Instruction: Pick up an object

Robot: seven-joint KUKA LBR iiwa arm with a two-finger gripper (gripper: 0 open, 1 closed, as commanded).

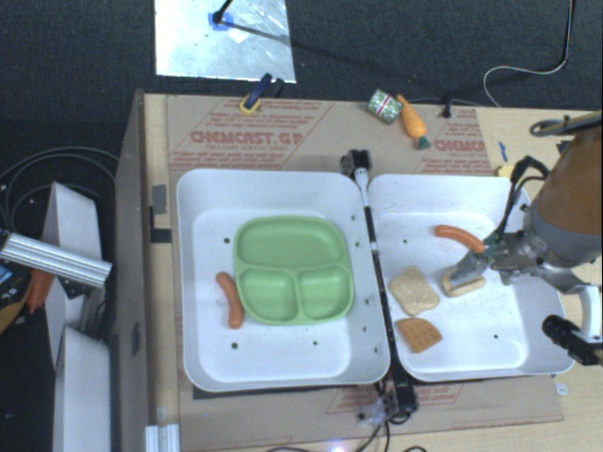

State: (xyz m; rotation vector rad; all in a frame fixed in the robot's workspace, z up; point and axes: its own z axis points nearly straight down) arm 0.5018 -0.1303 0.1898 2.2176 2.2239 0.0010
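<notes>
My claw (468,277) is down in the right bin (528,351), reaching in from the right. Its tips sit against a small pale bread piece (464,285), but I cannot tell whether they are spread or closed, nor whether they actually hold it. Just behind the claw lies an orange sausage (459,237). To its left, close by, a pale toast slice (415,291); in front of that, a browner waffle piece (418,333). Across the divider, the left bin (203,252) carries a green divided plate (293,269), with a second sausage (229,299) just beside the plate's left edge. Beyond the bins, on the cardboard (311,130), a small can (384,105) and a toy carrot (413,121) lie touching.
</notes>
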